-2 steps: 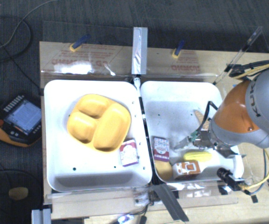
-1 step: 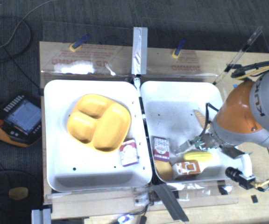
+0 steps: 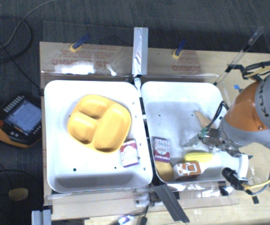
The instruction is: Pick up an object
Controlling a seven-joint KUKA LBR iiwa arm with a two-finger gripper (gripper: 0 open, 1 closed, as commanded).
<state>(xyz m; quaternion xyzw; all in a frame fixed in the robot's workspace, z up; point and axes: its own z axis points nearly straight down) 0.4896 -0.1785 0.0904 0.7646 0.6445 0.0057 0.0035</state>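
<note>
My gripper (image 3: 201, 138) reaches in from the right, low over the right bin (image 3: 182, 95), below the arm's orange band (image 3: 250, 109). Just under it lies a yellow banana-shaped piece (image 3: 198, 157), with an orange and white juice carton (image 3: 188, 169) beside that. A small red and white carton (image 3: 161, 149) lies to the gripper's left, above a tan block (image 3: 162, 168). A tan cone (image 3: 202, 118) rests just above the gripper. I see nothing between the fingers.
The left bin (image 3: 60, 172) holds a large yellow bun-shaped toy (image 3: 99, 122) and another small red and white carton (image 3: 129, 153). The divider between the bins runs down the middle. A handheld pendant (image 3: 18, 121) lies on the floor at the left.
</note>
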